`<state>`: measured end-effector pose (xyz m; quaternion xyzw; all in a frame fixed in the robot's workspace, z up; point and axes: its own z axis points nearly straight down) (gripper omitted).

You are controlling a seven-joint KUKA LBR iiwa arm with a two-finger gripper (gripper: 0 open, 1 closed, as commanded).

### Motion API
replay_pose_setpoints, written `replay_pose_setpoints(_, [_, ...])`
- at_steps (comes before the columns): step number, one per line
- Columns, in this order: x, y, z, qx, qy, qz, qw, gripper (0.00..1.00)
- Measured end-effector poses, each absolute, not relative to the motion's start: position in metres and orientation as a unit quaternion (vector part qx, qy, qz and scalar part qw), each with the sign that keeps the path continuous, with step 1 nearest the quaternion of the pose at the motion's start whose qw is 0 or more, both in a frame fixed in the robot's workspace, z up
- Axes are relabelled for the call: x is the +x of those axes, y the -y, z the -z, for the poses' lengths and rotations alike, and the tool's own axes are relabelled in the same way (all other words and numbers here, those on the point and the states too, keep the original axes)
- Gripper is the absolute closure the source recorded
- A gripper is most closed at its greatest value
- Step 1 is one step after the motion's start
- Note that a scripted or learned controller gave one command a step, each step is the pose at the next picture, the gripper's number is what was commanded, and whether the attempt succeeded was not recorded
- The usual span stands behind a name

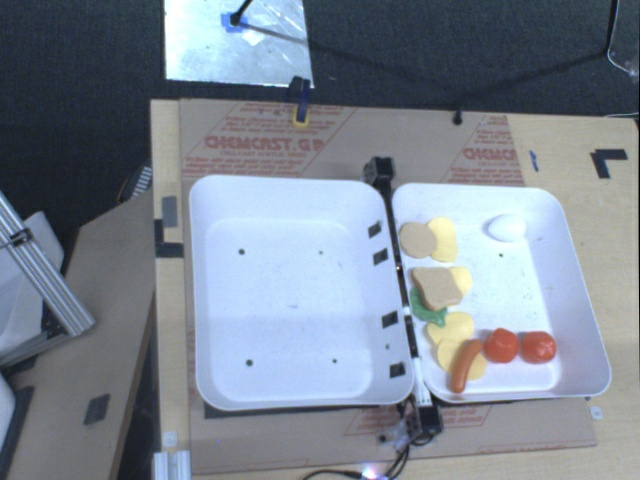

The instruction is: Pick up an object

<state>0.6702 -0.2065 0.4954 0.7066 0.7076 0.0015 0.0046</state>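
Observation:
The right bin [570, 268] holds several toy foods. A white egg [506, 228] lies near its far right. A tan round cookie [417, 238] and a yellow chip [443, 238] sit at its far left. A slice of toast [438, 287] lies below them, overlapping a green leaf piece [430, 314]. More yellow chips [455, 326] lie near an orange sausage [463, 364]. Two red tomatoes [501, 345] [538, 347] sit side by side near the front.
The left bin [290, 288] sits beside the right bin, joined by a black clip strip [395, 288]. Both rest on a cardboard sheet [340, 133]. A silver plate [237, 26] lies on the dark floor behind. An aluminium frame [40, 278] stands at left.

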Motion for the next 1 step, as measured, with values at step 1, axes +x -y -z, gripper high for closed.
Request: replay_pose_setpoints(1, [0.6685,0.2058,-0.5371,0.705,-0.709,-0.0008,0.003,1.00])
